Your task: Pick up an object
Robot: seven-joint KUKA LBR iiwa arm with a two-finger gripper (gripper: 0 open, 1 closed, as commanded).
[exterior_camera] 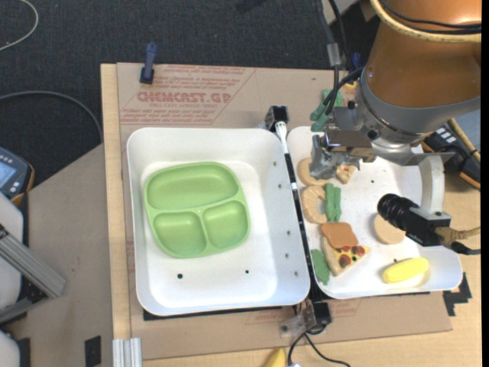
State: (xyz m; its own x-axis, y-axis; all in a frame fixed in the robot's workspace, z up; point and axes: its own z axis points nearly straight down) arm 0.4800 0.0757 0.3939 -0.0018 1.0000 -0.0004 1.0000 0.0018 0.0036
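Note:
In the right bin (pixel 439 281), my gripper (pixel 327 165) hangs low over the far left corner. Beside it lie a tan cookie (pixel 306 172) and a small pale food piece (pixel 345 173). Nearer the front are a second round cookie (pixel 313 203), a green bean pod (pixel 333 201), a pizza slice (pixel 345 252) with a brown toast piece (pixel 338 232) on it, a green pod (pixel 318 265), a yellow lemon-shaped toy (pixel 405 270) and a tan disc (pixel 388 232) partly hidden by the robot. I see nothing gripped.
The left bin (pixel 145 155) holds a green divided plate (pixel 198 208). A black clip (pixel 276 116) sits where the bins meet at the far edge. Both bins rest on a cardboard sheet (pixel 191 90). A green item (pixel 327 102) peeks out behind the wrist.

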